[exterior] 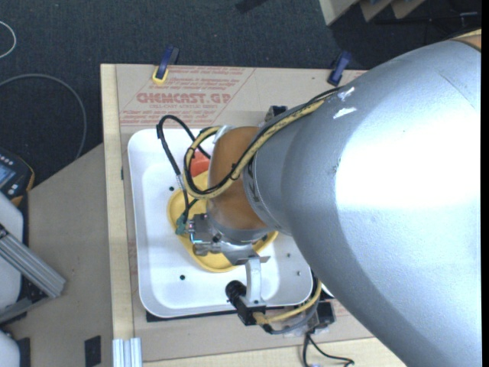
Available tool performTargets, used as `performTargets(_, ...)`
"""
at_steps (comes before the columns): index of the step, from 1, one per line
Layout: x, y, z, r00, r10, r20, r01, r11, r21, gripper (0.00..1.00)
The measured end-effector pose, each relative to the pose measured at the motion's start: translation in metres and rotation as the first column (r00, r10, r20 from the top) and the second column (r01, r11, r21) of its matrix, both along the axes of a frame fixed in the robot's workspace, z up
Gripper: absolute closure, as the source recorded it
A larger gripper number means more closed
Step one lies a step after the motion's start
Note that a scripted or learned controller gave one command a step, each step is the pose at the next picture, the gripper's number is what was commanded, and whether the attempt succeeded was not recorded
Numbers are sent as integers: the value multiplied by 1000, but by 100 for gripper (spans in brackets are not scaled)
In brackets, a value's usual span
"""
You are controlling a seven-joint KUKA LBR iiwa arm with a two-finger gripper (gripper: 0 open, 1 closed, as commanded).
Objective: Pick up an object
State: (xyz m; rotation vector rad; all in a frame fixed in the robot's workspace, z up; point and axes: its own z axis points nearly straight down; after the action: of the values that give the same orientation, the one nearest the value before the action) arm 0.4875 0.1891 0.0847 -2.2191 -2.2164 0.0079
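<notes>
While the arm [367,189] covers a white bin [153,266], jaws' state unreadable, board [183,90] printed "CHEMCAST GP".

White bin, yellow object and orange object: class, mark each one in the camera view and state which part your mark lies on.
white bin [153,228]: camera view, bare floor near its left wall.
yellow object [210,261]: camera view, its lower rim.
orange object [199,164]: camera view, the patch beside the arm.

Arm [367,197] reaches from right, wrist low over left bin [153,228]. Yellow object [208,260] and orange object [200,164] lie under wrist, partly hidden. Gripper hidden.
</notes>
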Motion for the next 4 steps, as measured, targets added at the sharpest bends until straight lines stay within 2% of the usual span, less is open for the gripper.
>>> performTargets(1,127,-13,92,1000,0,26,0,1000,1,100)
performTargets(2,89,28,199,1000,7,17,-7,1000,5,100)
performTargets(3,1,36,222,1000,6,1,-6,1000,1,100)
performTargets(4,0,34,363,1000,4,24,-4,1000,8,100)
